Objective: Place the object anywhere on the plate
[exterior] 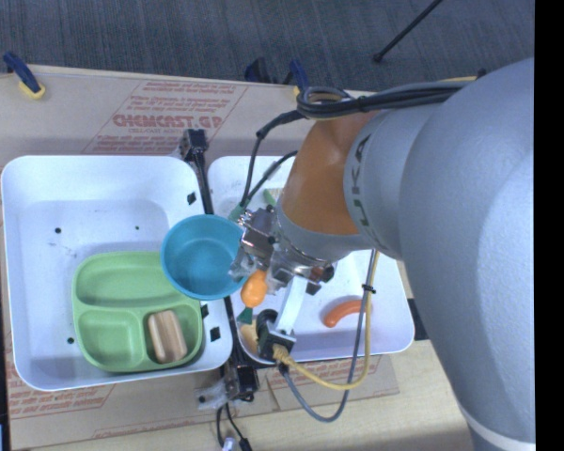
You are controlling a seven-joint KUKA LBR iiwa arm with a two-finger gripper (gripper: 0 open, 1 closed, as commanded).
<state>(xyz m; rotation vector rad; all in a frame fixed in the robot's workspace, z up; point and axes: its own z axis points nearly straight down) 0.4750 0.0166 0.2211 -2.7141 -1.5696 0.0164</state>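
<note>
The arm (423, 214) swept in from the right of the frame, its grey bulk and orange band covering much of the right-hand bin (385, 341). The gripper (240, 261) sat near the middle of the picture, right over the divide between the two bins. And there was the blue bowl (200, 256), tilted with its open mouth toward the camera, its right rim pressed against the gripper's metal parts. It looked carried, hanging above the left bin (38, 205) with its lower edge overlapping the plate's upper right corner. Whether the fingers were truly clamped on that rim, I could not tell (the bowl and the wrist hid them).

Down in the lower left sat the green plate (113, 322), a divided one with three compartments, lying flat in the left bin. A tan, bread-like piece (165, 335) rested upright in its lower right compartment. The other two compartments showed bare green.

Just below the gripper an orange, rounded object (254, 291) peeked out, close beside the bowl's lower right edge. Further right, an orange carrot-like piece (341, 312) lay on the floor of the right bin. A yellow cable (324, 379) looped along the bin's lower edge, near the bottom of the frame. Brown cardboard (160, 111) lay under both bins.
</note>
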